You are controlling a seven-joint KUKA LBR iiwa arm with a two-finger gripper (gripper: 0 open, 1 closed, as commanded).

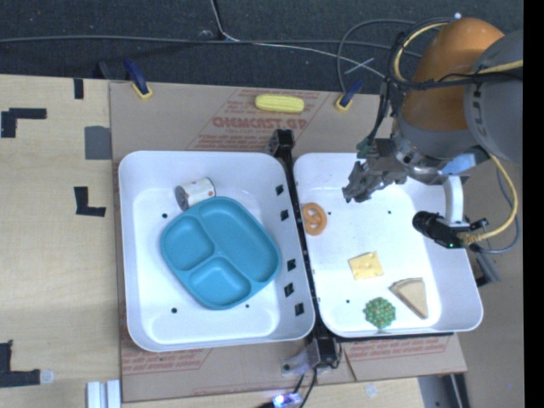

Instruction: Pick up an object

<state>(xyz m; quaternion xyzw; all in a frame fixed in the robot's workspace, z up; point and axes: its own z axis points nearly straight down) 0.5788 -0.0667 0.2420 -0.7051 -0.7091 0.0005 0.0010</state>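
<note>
- The jaws (355, 190) hang over the upper part of the right bin (340, 164); how far apart they stand cannot be told, and nothing shows between them.
- Below them in that bin lie a pretzel (314, 218) near the left wall, a cheese slice (366, 267), a bread wedge (412, 296) and a green broccoli piece (380, 312).
- The left bin (132, 228) holds a blue divided plate (220, 252) and a small can (195, 193) touching its rim.
- Red printing on the cardboard (212, 117) is too blurred to read; a yellow corn cob (279, 104) lies there.
- Bare white floor lies between the jaws and the food.
</note>
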